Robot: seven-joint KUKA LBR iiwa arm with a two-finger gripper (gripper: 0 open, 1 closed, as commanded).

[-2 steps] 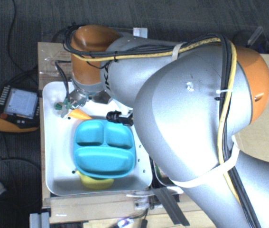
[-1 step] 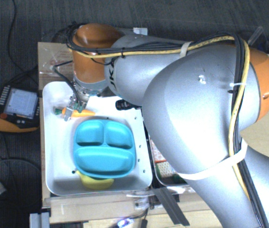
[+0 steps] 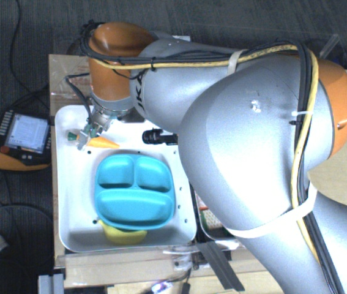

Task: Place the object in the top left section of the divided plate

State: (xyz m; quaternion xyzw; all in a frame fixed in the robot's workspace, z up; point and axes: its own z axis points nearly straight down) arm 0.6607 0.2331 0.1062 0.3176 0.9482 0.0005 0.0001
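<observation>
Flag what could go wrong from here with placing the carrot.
1. The gripper sits at the green end of the orange carrot, close to the white bin's wall; a grasp there may slip or miss.
2. The blue divided plate overlaps a yellow object at its near edge, so it might rock when loaded.

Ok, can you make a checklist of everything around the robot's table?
Surface: white bin on the bench, holding the plate.
Job's things: blue plate in the middle of the bin; carrot lying in the bin just past the plate's top left section, not on it.
Clutter: yellow thing poking out from under the plate.
Grippers: gripper at the carrot's green end.
Cables: yellow cable along the arm.
Surroundings: control pad on the dark floor.
</observation>
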